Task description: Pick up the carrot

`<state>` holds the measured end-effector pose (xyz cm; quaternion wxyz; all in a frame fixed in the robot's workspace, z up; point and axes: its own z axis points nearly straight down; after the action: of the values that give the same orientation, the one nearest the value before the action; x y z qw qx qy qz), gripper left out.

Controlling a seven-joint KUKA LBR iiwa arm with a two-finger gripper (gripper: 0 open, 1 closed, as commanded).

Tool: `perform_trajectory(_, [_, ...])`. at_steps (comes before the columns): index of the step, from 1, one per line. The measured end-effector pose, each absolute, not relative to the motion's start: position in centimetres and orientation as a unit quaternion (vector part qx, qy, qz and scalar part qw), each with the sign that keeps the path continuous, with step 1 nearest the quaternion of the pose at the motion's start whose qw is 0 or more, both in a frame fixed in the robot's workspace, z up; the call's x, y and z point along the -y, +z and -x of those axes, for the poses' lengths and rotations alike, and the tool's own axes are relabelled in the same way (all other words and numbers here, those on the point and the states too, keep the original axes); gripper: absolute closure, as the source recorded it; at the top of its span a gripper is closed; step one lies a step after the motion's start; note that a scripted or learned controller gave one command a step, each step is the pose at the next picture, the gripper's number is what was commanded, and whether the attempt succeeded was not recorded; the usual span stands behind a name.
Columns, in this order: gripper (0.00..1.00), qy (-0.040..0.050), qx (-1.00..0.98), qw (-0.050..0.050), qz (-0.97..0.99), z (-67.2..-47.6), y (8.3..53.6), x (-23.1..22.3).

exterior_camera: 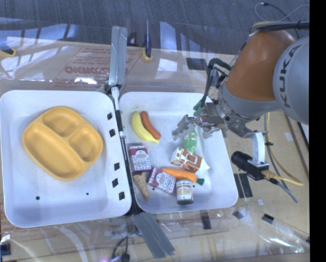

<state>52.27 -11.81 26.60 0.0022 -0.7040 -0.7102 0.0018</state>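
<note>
The carrot (179, 174) is a short orange root with a green tuft at its right end. It lies flat near the front of the right bin (220, 195), between a red packet and a small jar. My gripper (193, 129) hangs over the back right part of that bin, well behind the carrot. Its two fingers are spread open, and a green item (191, 142) lies just below them. Nothing is gripped between the fingers.
The right bin also holds a banana (139, 127), a sausage (150, 125), two red packets (139, 158), an orange snack pack (186, 159), a small jar (185, 192) and a biscuit stick (142, 186). A yellow divided plate (62, 142) sits in the left bin (21, 206).
</note>
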Motion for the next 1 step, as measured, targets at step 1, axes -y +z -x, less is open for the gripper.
perform_trajectory(1, [0.00, 0.0019, 0.660, 0.002, 0.751, -47.98, 17.37, 13.12])
